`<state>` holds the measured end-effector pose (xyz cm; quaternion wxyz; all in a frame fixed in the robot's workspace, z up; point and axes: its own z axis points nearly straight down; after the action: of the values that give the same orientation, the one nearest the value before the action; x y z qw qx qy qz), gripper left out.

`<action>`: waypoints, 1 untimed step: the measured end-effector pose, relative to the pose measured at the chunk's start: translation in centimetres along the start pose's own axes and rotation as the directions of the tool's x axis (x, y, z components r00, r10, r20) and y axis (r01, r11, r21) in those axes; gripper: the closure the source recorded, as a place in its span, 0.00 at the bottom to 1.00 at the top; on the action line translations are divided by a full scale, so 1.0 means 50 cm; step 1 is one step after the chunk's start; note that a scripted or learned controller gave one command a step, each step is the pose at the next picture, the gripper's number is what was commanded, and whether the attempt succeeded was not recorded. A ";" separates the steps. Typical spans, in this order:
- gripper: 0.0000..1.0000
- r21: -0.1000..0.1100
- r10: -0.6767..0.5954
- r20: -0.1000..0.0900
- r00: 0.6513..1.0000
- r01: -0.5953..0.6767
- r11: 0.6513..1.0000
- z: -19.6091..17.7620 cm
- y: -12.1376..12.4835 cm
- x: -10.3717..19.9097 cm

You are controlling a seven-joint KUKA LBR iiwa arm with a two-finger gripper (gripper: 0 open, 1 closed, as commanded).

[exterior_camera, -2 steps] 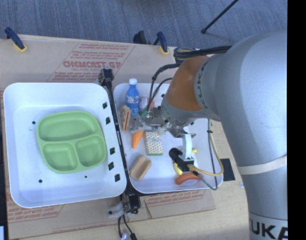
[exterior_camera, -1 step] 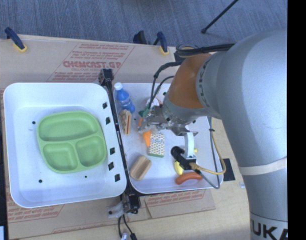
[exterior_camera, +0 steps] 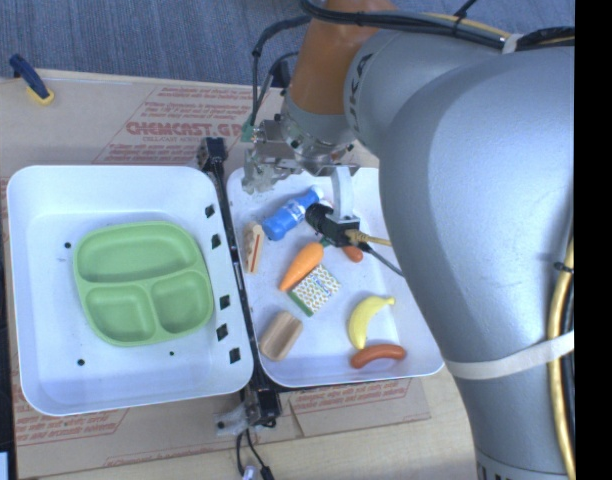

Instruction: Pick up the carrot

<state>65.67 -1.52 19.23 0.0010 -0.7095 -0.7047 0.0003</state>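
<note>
Gripper [exterior_camera: 269, 173] hung above the far end of the right bin [exterior_camera: 411, 363], and whether it stood open or closed could not be told from this slant. Nothing showed between its tips. Below and slightly to its right in the view, the carrot [exterior_camera: 302, 265] lay near the bin's middle, its long axis running diagonally, just beside a blue bottle [exterior_camera: 288, 216] and touching a patterned block [exterior_camera: 315, 289]. Reaching it would likely need a short descent toward the camera.

Arm [exterior_camera: 466, 198]: grey, bulky, entering from the right and filling that side. Orange band [exterior_camera: 331, 43] above the wrist. Gripper [exterior_camera: 261, 173]: hangs at the arm's far end, pointing downward; detail at its tip too small to tell.
</note>
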 end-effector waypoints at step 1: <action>0.00 0.002 0.000 0.001 1.000 0.000 1.000 0.001 -0.001 -0.002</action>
<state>65.63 -1.60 19.17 0.0013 -0.7096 -0.7046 0.0012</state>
